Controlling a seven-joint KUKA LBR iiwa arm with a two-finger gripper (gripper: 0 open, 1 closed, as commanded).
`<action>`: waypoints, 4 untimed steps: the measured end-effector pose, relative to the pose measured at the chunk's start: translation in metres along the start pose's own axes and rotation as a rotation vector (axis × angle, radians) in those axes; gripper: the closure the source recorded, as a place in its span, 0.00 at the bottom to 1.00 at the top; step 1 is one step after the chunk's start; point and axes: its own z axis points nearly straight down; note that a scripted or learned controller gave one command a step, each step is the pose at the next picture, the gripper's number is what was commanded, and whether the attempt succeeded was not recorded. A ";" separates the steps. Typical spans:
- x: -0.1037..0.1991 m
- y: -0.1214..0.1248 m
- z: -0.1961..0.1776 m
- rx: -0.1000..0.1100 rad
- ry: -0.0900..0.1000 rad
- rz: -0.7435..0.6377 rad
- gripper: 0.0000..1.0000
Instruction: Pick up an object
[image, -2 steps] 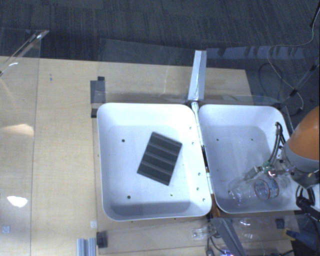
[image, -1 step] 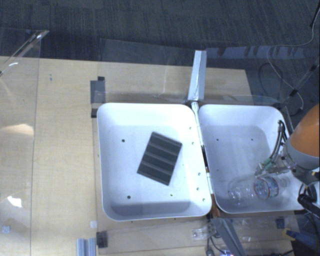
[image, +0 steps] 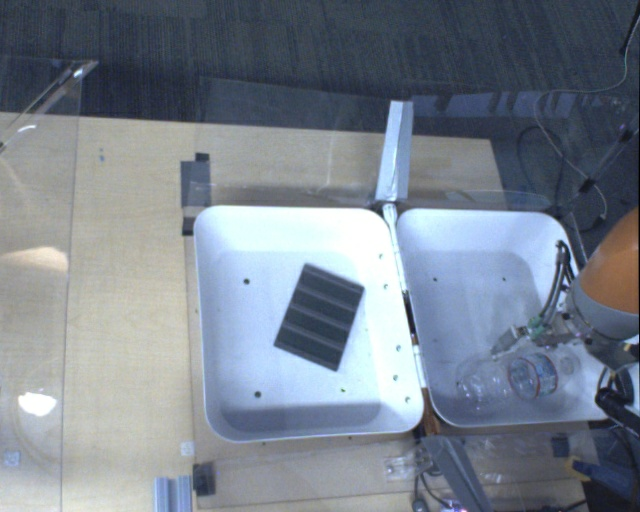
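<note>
We see the clear, see-through plastic object (image: 505, 377) lying on its side near the front edge of the right white bin (image: 470, 235), its long axis running left-right, with the gripper (image: 530, 335) just above-right of it, jaw state impossible to tell.
</note>
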 end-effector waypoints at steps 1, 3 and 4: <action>-0.010 -0.007 0.004 0.014 0.006 0.069 0.00; -0.010 -0.004 -0.006 0.009 0.005 0.065 0.00; 0.010 0.029 -0.008 0.015 0.007 0.070 0.00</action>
